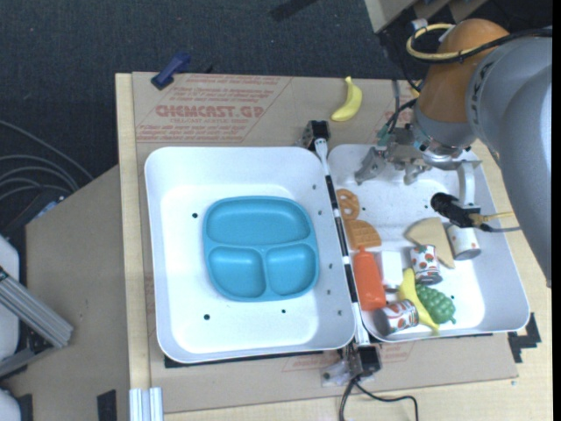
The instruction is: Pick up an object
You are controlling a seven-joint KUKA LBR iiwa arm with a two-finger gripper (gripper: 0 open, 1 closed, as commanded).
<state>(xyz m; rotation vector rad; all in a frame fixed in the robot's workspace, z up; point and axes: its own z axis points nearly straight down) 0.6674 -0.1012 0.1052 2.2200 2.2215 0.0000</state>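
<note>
Gripper (392, 158) sits over the far end of the right bin (504, 310), partly masked by the wrist; can't tell its state. Pickable objects lie in that bin's near half: carrot (368, 279), pretzel (347, 203), can (463, 240). Several overlap, hard to separate.

Arm (517, 103): large smooth grey casing, rounded, showing matte finish, sitting right of right bin (500, 310).

Orange band (456, 68): glossy, dome-shaped, catching highlight on top, lying beyond bin's far edge.

Cable loop (427, 35): pale yellowish, curling beside orange band, farther from bin.

Wrist (438, 143): grey ring narrowing under orange band, thin dark wires running alongside.

Gripper (392, 167): grey metal assembly, angular brackets, showing over bin's far corner. Finger detail too small to resolve.
</note>
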